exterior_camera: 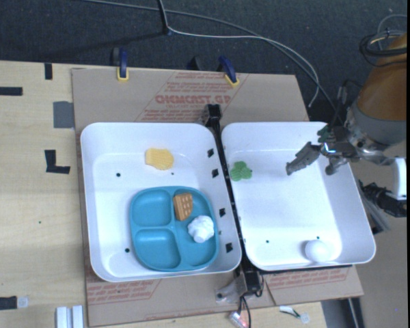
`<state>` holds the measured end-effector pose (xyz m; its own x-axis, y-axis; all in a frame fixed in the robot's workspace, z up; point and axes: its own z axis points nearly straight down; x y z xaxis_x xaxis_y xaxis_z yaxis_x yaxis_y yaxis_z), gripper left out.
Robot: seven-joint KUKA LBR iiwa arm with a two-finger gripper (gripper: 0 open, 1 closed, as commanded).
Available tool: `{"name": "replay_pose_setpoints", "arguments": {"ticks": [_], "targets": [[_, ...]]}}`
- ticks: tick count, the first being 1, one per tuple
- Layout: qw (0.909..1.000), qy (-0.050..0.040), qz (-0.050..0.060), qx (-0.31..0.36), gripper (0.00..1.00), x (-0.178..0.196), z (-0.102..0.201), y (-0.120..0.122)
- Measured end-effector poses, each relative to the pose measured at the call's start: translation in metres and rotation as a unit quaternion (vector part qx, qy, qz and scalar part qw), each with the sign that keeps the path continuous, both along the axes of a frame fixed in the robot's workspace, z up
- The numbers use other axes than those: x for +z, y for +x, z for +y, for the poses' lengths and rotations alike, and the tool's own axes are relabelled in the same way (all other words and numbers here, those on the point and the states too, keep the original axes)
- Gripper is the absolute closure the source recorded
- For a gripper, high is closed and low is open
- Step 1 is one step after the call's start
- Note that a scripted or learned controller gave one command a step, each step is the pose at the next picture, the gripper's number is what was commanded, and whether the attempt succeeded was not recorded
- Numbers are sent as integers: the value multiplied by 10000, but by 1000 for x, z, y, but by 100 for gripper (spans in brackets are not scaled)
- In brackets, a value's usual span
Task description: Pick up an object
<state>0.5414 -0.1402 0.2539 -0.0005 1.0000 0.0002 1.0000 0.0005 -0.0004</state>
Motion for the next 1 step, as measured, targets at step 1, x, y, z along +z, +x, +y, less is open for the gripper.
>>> {"name": "replay_pose_setpoints", "arguments": {"ticks": [1], "targets": [[10000, 3, 15, 26, 0, -45, 54, 77]]}}
